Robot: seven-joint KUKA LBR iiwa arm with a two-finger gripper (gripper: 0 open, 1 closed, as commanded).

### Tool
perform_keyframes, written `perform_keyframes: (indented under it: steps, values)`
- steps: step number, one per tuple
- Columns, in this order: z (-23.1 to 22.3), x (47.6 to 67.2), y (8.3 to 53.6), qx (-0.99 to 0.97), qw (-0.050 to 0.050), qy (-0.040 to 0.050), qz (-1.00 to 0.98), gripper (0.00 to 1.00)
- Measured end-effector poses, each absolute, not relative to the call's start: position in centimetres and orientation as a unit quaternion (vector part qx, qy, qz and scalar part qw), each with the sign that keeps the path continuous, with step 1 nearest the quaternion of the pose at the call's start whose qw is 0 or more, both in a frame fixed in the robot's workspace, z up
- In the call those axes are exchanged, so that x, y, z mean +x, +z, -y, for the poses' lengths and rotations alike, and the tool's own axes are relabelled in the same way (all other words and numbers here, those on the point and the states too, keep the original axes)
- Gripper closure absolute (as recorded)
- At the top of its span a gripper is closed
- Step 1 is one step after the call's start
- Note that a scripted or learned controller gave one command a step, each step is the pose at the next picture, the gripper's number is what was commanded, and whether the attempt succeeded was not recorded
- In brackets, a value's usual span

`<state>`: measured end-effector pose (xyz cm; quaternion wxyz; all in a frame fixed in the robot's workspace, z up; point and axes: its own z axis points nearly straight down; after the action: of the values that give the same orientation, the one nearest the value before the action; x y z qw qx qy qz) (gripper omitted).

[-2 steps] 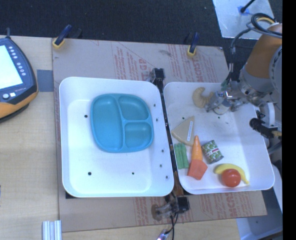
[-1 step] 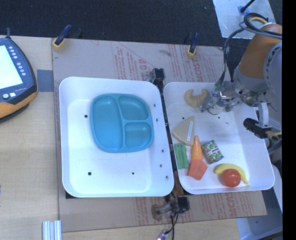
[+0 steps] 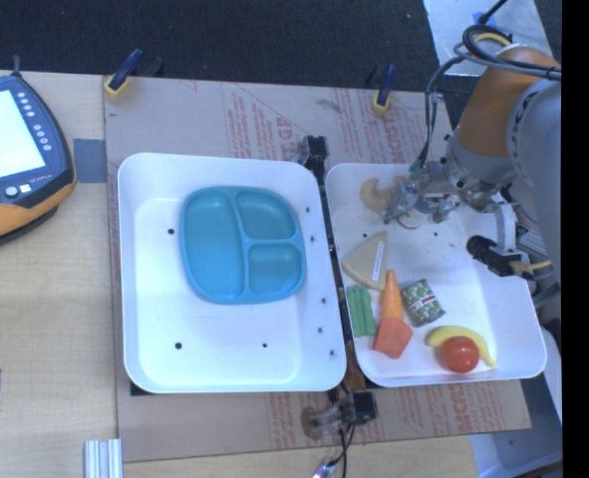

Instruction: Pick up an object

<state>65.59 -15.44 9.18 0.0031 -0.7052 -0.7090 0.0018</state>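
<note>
My gripper (image 3: 417, 205) hangs low over the back of the right bin (image 3: 513, 297), reaching in from the right. Just to its left lies a tan curved piece (image 3: 370, 195). In front of it lie a pale cheese wedge (image 3: 365, 263), an orange carrot (image 3: 391, 295), a green strip (image 3: 361, 310), a red-orange block (image 3: 394, 340), a small patterned box (image 3: 422, 302), a yellow banana (image 3: 470, 336) and a red tomato (image 3: 459, 355). Nothing visibly hangs from the gripper.
The left bin (image 3: 145, 267) holds a blue divided plate (image 3: 242, 243). A tablet in an orange case (image 3: 15, 157) lies on the bench at far left. Clamps (image 3: 123, 72) sit on the board's back edge. A black part of the arm (image 3: 493, 254) sits over the right bin's right side.
</note>
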Motion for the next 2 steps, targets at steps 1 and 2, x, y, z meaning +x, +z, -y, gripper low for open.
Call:
perform_keyframes:
  steps: [1,2]
  values:
    - [14.4,65.6,9.2,-0.705,0.004,0.0025,0.709,0.0]
    - [12.5,65.5,9.2,-0.705,0.005,0.0032,0.709,0.0]
